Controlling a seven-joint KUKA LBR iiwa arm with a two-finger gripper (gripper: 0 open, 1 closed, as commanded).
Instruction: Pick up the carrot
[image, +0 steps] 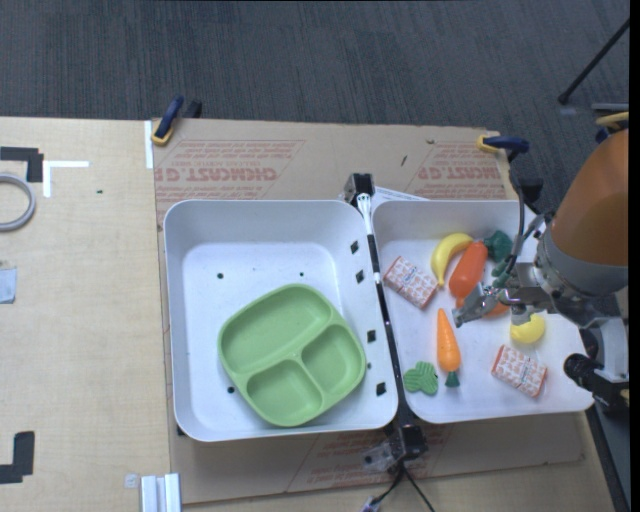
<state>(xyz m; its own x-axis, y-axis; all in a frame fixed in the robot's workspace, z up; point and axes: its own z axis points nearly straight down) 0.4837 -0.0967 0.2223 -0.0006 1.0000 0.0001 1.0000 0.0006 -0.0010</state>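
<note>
Right bin (560, 400) — carrot (447, 343) lying free; left bin (190, 300) — green tray (290, 354); hand (478, 306) state unclear.

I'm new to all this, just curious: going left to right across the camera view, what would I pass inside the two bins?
Green divided plate → checkered box → green broccoli-like toy → carrot → claw → second checkered box.
</note>
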